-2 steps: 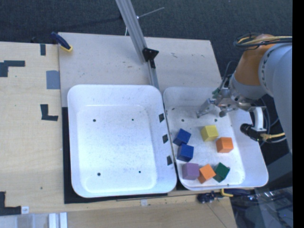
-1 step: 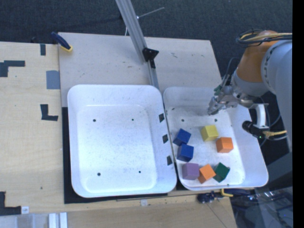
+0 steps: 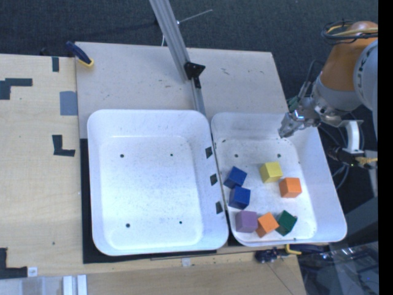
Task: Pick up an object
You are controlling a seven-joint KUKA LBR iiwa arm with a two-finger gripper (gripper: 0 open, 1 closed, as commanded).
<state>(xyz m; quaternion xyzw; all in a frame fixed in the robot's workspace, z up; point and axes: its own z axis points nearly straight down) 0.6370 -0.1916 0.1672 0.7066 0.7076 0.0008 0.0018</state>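
Gripper [image 3: 287, 128] sits over the far right corner of the right bin [image 3: 324, 183]; can't tell if it's released or clenched. Blocks lie well apart from it, nearer the front: 2 blue [image 3: 235, 177], yellow [image 3: 270, 171], 2 orange [image 3: 290, 187], purple [image 3: 247, 220], green [image 3: 286, 222]. Left bin [image 3: 98, 134] sits beside, on the tabletop [image 3: 135, 72].

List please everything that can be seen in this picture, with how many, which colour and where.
Blue cubes: 2, blue, right bin, left part.
Yellow cube: 1, yellow, right bin, middle.
Orange cubes: 2, orange, right bin, one at right, one near front.
Purple cube: 1, purple, right bin, front.
Green cube: 1, dark green, right bin, front, beside an orange cube.
White bins: 2, white, side by side on the bench.
Gripper: 1, grey, above the right bin's far right corner.
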